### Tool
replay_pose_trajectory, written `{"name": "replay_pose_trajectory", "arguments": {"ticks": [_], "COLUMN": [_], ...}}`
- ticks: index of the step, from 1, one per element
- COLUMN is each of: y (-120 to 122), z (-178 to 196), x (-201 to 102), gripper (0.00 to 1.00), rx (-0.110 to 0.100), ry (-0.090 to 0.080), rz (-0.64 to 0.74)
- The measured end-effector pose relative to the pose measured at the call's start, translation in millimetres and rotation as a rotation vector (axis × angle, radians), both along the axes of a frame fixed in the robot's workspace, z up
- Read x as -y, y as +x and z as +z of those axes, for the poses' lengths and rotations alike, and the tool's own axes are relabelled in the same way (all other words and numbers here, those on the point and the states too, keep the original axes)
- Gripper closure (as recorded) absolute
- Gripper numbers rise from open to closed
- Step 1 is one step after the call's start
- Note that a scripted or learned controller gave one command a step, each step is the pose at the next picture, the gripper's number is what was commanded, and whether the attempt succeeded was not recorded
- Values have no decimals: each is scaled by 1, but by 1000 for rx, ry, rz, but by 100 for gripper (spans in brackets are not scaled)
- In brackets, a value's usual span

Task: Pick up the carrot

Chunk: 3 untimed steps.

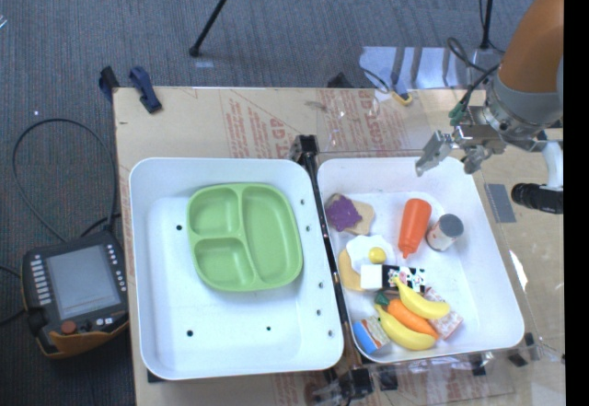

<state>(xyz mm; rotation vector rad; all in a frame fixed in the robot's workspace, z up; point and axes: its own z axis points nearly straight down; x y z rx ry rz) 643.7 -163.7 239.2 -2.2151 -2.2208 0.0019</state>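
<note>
The carrot lies low in the right bin, wedged between two bananas, so its sides are crowded for a grasp. The gripper hovers above that bin's far rim, well apart from the carrot, fingers spread apart with nothing between them. Judging by this, the reach has not begun.

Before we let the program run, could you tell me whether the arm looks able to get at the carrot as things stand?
Probably, but awkwardly. The carrot lies wedged between two bananas, one partly over it, leaving little room. The tool hangs above the bin's far rim, with nothing between.
</note>
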Motion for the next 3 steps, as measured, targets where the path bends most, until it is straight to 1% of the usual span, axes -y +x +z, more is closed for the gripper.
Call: {"name": "replay_pose_trajectory", "arguments": {"ticks": [1,2,3], "y": [-95,-159,-157], "z": [-94,-134,-123], "x": [-37,-59,-58], "gripper": [0,0,100], "rx": [-6,0,4], "ry": [5,5,5], "rz": [321,820,811]}}
